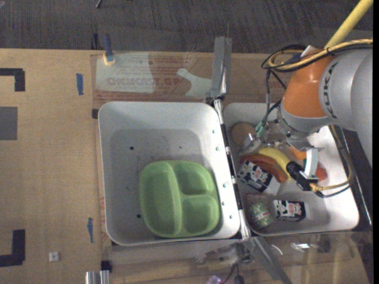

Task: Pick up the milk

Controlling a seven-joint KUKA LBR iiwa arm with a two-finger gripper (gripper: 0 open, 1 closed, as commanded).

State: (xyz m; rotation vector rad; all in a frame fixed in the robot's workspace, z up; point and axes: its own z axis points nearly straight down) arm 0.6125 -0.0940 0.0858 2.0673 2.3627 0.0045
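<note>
While the grey arm with its orange band (308,93) hangs over the right-hand white bin (346,218), its pincer (278,139) sits low among the clutter, its state impossible to tell. Two small cow-patterned milk cartons lie there: one (256,175) beside the yellow banana (273,157), another (290,209) lower right. Judging by this, descending squarely over one carton, clear of the banana, suits best.
</note>
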